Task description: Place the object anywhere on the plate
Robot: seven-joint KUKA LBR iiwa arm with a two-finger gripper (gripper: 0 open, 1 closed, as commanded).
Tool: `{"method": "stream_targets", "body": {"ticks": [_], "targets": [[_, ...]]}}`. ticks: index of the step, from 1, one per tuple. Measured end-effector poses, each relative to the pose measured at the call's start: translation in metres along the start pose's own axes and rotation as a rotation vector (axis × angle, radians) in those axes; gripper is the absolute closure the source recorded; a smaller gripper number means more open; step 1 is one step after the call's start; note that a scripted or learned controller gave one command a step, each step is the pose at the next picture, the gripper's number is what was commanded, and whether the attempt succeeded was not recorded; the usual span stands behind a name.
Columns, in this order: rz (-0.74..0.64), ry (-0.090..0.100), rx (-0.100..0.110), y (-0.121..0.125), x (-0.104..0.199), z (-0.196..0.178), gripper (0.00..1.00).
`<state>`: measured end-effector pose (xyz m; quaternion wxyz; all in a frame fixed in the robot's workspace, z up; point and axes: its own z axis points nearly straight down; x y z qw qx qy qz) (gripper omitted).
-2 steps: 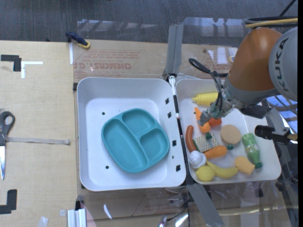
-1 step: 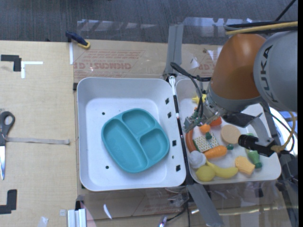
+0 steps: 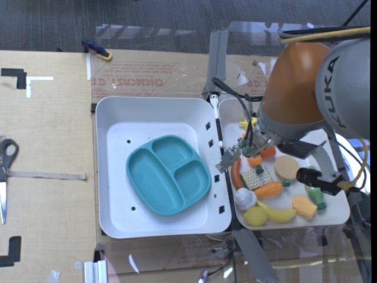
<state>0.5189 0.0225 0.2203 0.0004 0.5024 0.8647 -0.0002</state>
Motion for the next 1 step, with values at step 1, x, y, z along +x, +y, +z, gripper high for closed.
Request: {"method": "stream_targets", "body": {"ticks": [1], "targets": [[0.000, 0.000, 0.000, 0.0000, 0.0000, 0.0000, 0.00]]}}
